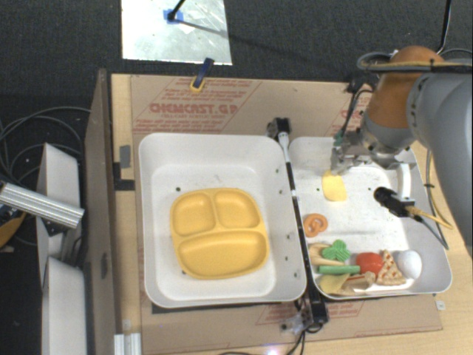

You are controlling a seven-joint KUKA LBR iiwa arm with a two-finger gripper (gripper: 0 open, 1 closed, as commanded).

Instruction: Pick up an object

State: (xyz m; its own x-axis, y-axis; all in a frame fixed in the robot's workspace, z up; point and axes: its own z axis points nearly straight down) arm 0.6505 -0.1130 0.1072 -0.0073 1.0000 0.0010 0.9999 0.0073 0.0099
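Note:
My gripper (342,160) hangs over the back part of the right bin (369,170), reaching in from the right. Just below it in the view lies a pale yellow block (334,188), close to the gripper tip; whether they touch cannot be told. Nearer the front of that bin are an orange ring-shaped piece (315,225), a green toy (338,251), a red tomato-like piece (369,262), a pizza slice (392,271) and a white egg (409,263). Tan and light green pieces (336,276) lie along the front wall.
The left bin (159,220) holds a yellow divided plate (219,232). A black divider bar (293,198) runs between the two bins. Cardboard (199,106) lies under the bins, and a shiny sheet (176,21) sits on the floor behind.

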